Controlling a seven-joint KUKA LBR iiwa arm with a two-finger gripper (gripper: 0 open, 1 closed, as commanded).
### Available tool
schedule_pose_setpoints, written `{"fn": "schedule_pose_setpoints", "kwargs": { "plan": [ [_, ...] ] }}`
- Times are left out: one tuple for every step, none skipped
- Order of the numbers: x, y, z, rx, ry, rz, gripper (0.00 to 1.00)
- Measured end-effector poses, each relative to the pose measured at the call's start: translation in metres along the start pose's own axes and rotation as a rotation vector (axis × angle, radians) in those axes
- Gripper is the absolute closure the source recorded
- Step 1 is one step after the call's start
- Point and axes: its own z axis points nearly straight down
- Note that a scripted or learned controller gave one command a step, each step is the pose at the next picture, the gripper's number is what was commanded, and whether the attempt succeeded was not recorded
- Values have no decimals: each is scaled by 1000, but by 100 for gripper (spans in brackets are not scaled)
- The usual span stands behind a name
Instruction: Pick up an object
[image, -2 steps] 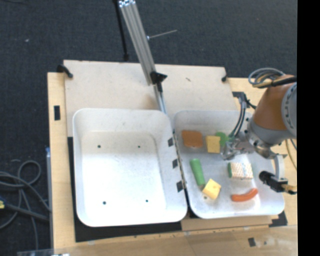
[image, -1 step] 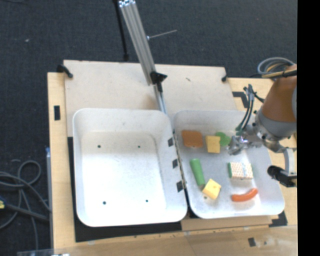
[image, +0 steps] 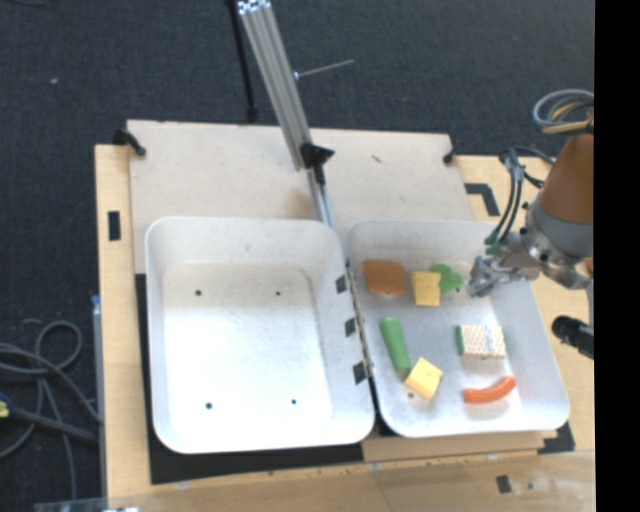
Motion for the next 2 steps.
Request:
{"fn": "schedule_pose_setpoints", "kwargs": {
  "plan": [
    [-1, 2, -39, 1, 0, 0, 100],
    [58, 3, -34, 6, 2, -3, 100]
  ]
}}
